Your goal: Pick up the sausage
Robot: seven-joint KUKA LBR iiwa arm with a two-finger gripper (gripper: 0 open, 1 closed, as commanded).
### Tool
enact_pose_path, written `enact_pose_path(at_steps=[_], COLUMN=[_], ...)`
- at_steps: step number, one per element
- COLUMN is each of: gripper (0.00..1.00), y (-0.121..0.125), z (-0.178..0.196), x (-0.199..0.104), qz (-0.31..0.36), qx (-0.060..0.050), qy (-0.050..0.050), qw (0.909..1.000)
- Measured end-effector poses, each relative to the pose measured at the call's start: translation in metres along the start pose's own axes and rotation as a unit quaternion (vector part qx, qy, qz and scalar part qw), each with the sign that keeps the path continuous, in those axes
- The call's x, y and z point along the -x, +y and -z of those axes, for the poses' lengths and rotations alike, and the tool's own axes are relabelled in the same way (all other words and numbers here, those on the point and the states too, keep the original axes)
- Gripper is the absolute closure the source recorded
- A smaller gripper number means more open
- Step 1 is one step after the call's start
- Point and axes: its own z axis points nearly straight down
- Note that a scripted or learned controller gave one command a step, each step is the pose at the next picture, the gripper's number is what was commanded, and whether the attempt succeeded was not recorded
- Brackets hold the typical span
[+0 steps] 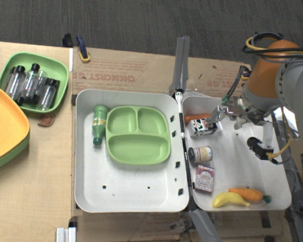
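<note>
The sausage (196,117), a short orange-red piece, lies in the right bin (240,169) near its upper left corner, close against the wall that this bin shares with the left bin (126,193). Just below it, touching or nearly so, sits a small black-and-white carton (202,127). The gripper (217,115) hangs at the end of the grey arm (276,95), which reaches in from the right with its orange band (267,69) above the wrist. The fingers (213,116) point toward the left and come down just to the right of the sausage, at the carton's upper right corner. Whether they stand apart or together I cannot tell, for they are small and dark against the clutter; nothing shows between them, and the sausage rests on the bin floor beside them.

Further down the same bin lie a small round tin (200,154), a pink box (205,178), a yellow banana (230,200) and an orange carrot (247,194), the last two near the lower wall.

The left bin holds a green divided tray (138,134) and, just to its left, a green bottle (99,124) lying lengthwise. On the worktop (29,197) to the far left stand a green dish of dark bottles (33,82) and a stack of yellow plates (5,134).
</note>
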Motion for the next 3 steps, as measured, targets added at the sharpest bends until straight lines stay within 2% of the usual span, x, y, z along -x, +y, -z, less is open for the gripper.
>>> enact_pose_path(at_steps=[1,2,3], gripper=[0.0,0.0,1.0], y=[-0.016,-0.147,-0.146], z=[0.053,0.111,0.119], x=[0.083,0.086,0.087], qz=[0.047,0.084,0.083], qx=[-0.01,-0.011,-0.011], qy=[0.0,0.002,0.001], qw=[0.9989,0.9964,0.9965])
